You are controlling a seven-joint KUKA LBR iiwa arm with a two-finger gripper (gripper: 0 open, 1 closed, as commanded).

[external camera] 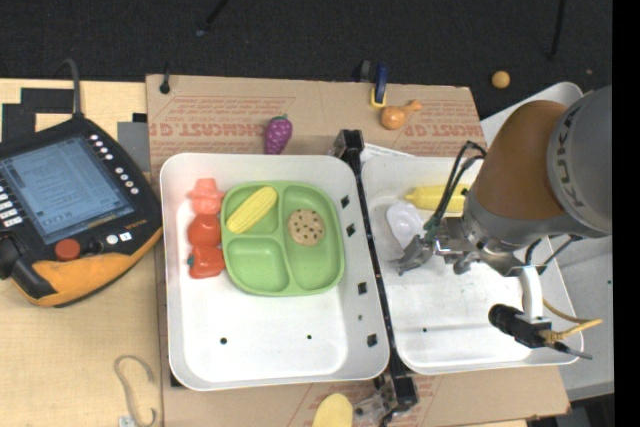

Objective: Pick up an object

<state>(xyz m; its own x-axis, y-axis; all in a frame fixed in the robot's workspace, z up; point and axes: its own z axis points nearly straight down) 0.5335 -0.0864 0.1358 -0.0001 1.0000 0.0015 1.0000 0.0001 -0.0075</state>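
Note:
My gripper hangs low over the right bin, near its left wall, and nothing shows between its tips. Just above it lies a white rounded object, and behind that a yellow object is partly covered by the arm. The left bin holds a green divided plate with a yellow corn cob and a cookie in its compartments. A pink toy and a red toy lie left of the plate.
The arm's grey and orange body covers the right bin's far right part. Outside the bins lie a purple grape bunch, an orange toy and a yellow lemon. A teach pendant sits at the left.

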